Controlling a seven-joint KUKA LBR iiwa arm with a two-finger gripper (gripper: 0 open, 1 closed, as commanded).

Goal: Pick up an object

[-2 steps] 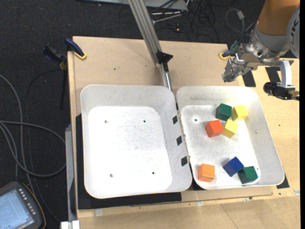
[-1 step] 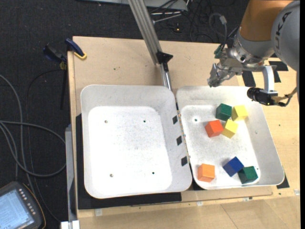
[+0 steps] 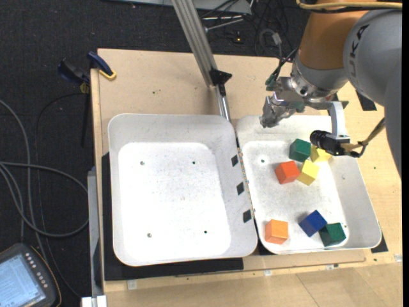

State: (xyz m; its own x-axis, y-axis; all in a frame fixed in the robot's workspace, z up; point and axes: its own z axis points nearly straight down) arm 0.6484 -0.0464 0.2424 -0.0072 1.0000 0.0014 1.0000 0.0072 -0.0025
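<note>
Reaching in from three o'clock, the grey arm [image 3: 358, 37] carries its hand [image 3: 275, 115] over the twelve o'clock rim of the right bin [image 3: 358, 190], near that bin's eleven o'clock corner. No block sits between its fingers, and I cannot tell from this slanted view whether they are spread or closed — they blur into one dark shape.

The right bin holds all the blocks (seven, as far as I can count). A green block [image 3: 300, 149] lies toward one o'clock in the bin, just below and to the four o'clock side of the hand. Touching it at four o'clock is a yellow block [image 3: 308, 171], and a red-orange block [image 3: 287, 171] sits just beside that at nine o'clock. Another yellow block [image 3: 321, 153] seems to peek out at three o'clock of the green one, partly hidden by a black fitting.

Toward six o'clock in the bin lie an orange block [image 3: 276, 230], a blue block [image 3: 312, 222] and a dark green block [image 3: 332, 233] — the last two touching.

The left bin [image 3: 128, 139] lies alongside on the tabletop [image 3: 160, 75].
</note>
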